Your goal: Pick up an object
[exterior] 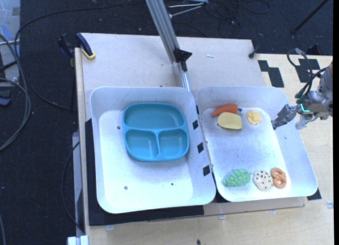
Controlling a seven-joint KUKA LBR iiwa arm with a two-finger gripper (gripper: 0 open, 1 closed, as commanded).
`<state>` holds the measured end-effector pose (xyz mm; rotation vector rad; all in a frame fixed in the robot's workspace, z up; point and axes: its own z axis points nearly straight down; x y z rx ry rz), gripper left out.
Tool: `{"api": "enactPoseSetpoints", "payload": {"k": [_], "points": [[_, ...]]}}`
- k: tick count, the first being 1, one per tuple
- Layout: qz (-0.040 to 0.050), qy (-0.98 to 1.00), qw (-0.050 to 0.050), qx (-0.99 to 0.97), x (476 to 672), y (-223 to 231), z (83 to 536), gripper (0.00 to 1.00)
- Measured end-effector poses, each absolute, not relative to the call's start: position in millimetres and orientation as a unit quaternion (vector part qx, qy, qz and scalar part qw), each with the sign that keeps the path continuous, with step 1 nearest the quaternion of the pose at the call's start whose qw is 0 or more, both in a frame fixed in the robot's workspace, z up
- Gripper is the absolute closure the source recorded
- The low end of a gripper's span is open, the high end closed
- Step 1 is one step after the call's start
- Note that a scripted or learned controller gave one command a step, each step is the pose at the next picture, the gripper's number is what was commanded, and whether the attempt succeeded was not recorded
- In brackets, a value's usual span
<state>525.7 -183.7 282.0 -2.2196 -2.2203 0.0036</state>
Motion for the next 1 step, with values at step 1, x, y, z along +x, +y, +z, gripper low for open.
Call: {"api": "enactPoseSetpoints", "payload": {"k": [1], "points": [[0.0003,-0.707,0.0,-0.707,526.4,-183.7,283.3,0.0]]}}
